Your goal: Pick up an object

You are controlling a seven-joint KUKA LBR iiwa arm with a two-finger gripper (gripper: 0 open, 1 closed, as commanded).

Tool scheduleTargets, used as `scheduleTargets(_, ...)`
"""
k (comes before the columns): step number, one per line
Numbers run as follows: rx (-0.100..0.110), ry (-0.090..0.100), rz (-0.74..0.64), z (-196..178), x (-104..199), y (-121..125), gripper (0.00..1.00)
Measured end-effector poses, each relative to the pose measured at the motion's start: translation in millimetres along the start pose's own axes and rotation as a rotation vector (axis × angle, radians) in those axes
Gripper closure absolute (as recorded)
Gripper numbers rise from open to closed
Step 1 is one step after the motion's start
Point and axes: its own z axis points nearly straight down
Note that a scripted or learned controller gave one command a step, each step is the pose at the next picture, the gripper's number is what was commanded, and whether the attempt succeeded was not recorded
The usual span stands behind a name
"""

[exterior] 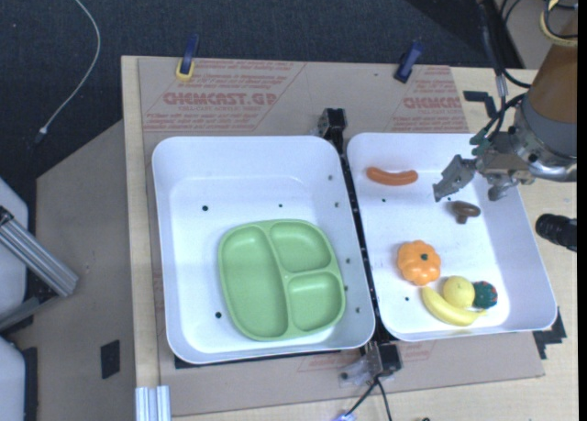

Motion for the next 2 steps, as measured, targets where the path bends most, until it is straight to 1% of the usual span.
scheduleTargets(1, -0.013, -0.002, -0.003, -6.5, 0.3, 2.1, 0.00)
scheduleTargets(2, -0.006, -0.001, -0.002, 41.2, -7.6, 5.1, 0.00)
